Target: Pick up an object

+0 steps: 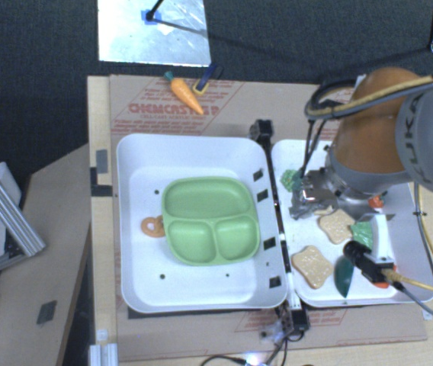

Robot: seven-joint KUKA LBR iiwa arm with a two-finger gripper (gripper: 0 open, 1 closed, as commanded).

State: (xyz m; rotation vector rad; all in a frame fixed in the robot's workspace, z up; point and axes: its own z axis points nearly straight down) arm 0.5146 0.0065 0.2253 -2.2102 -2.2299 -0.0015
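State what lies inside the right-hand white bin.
The right bin holds two toast-shaped pieces, a dark green item and other green bits. The arm covers its upper part, so anything beneath is hidden.

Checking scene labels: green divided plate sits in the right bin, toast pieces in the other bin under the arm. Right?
Not quite. The camera view shows the green divided plate in the left bin, not the right. The toast pieces do lie in the other bin, under the arm.
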